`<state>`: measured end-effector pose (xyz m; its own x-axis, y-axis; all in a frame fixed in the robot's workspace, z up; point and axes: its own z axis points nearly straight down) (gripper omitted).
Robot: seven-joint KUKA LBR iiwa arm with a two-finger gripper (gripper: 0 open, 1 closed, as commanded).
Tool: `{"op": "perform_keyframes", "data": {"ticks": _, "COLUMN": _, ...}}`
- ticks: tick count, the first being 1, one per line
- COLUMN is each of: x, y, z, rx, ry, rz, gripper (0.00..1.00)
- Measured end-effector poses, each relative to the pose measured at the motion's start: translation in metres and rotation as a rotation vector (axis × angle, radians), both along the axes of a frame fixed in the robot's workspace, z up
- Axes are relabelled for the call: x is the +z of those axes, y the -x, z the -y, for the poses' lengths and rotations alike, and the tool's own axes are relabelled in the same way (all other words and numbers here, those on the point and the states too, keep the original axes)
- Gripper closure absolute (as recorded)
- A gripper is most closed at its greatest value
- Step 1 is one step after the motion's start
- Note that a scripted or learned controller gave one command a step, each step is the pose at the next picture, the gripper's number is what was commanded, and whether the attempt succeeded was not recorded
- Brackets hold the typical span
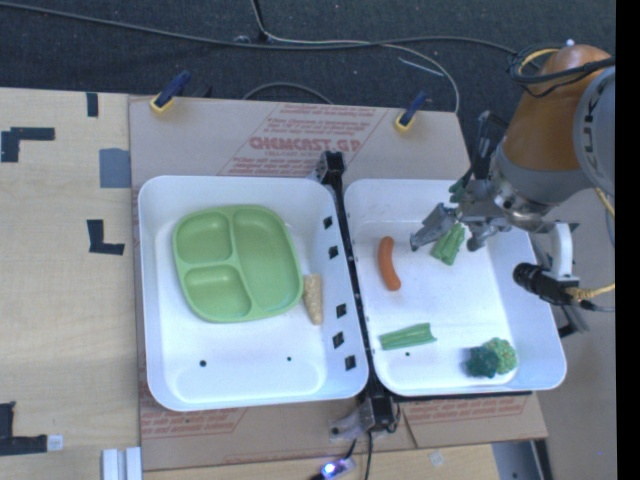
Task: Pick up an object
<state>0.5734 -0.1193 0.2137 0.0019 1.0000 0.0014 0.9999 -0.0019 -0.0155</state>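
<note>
The wooden bench (60, 298) carries a cardboard sheet (300, 138), held at its far edge by two clamps (172, 90), and on it sit two shallow white bins side by side. Beyond the bench lies dark carpet (130, 18) crossed by a cable (330, 40).

Nearest in the right bin (530, 373) lies a broccoli floret (490, 358), with a green bean pod (405, 337) just to its left. Farther back an orange sausage (388, 264) lies with its long axis running near to far. In the left bin (240, 378) rest a green divided plate (237, 263) and a pale corn cob (313, 299) touching its right edge.

Farthest, over the right bin's back part, the gripper (452, 230) has its fingers spread narrowly around a light green block (448, 243), which sits between them. The block is short and oblong, its long axis tilted, upper end toward the far right, lower end toward the near left.
</note>
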Motion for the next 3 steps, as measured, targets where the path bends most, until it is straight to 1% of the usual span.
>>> {"op": "perform_keyframes", "data": {"ticks": 1, "x": 0.008, "y": -0.003, "z": 0.0, "rx": 0.003, "ry": 0.002, "rz": 0.013, "gripper": 0.0}}
{"op": "perform_keyframes", "data": {"ticks": 2, "x": -0.037, "y": 0.001, "z": -0.004, "rx": 0.003, "ry": 0.002, "rz": 0.01, "gripper": 0.0}}
{"op": "perform_keyframes", "data": {"ticks": 3, "x": -0.094, "y": 0.013, "z": -0.003, "rx": 0.002, "ry": 0.001, "rz": 0.008, "gripper": 0.0}}
